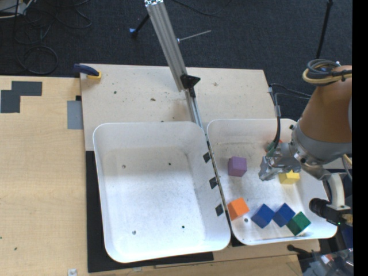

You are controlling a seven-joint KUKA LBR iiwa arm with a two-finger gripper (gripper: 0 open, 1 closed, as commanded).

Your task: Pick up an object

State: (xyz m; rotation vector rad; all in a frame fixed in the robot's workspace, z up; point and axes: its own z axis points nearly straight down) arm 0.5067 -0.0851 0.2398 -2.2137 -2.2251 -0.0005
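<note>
The right bin holds several small blocks: a purple cube near the middle, an orange cube by the divider, two blue cubes and a green cube near the front, and a yellow block at the right. My gripper hangs low over the right bin, between the purple cube and the yellow block, just left of the yellow one. No block shows between its tips.
The left bin stands beside the right one, with black clips along the shared wall. A slanted aluminium bar rises behind the bins. A blue-and-yellow clamp lies at the bench's back left corner.
</note>
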